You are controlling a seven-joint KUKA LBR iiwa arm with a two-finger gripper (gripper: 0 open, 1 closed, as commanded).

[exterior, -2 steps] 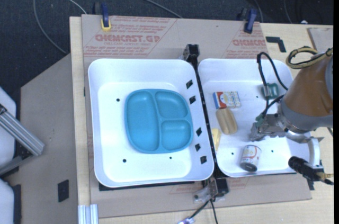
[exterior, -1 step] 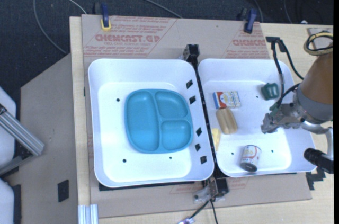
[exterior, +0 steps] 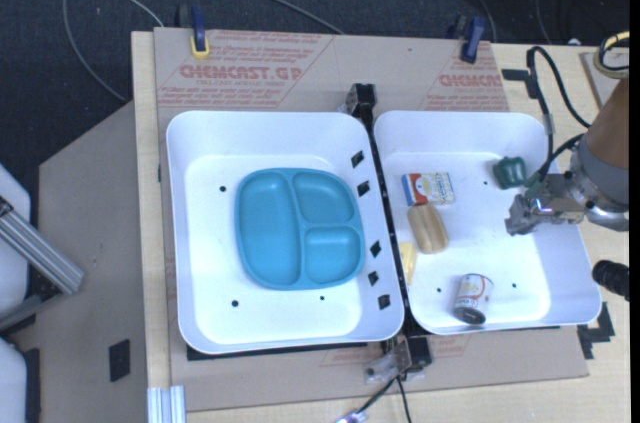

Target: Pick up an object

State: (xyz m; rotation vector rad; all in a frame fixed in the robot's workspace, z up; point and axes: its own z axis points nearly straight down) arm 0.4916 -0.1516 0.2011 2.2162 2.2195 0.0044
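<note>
Landmark = right bin (exterior: 440, 126), where all loose items sit. Gripper (exterior: 520, 216) hangs over the bin's right part, arm coming in from the right edge; whether it's open or closed, can't tell. Nothing visibly held.

Candidate things, relative to the bin: small carton (exterior: 428, 188) near its left-centre; bread roll (exterior: 429, 229) just below the carton, touching or nearly; can (exterior: 472, 298) lying on its side toward the front; green object (exterior: 509, 172) by the back right, nearest the gripper, so prob. the target. Yellow sliver (exterior: 407, 260) against the bin's left wall.

Blue divided plate (exterior: 300, 227) sits in the other bin (exterior: 190, 136), left of it; likely just clutter, too flat to pinch.
</note>
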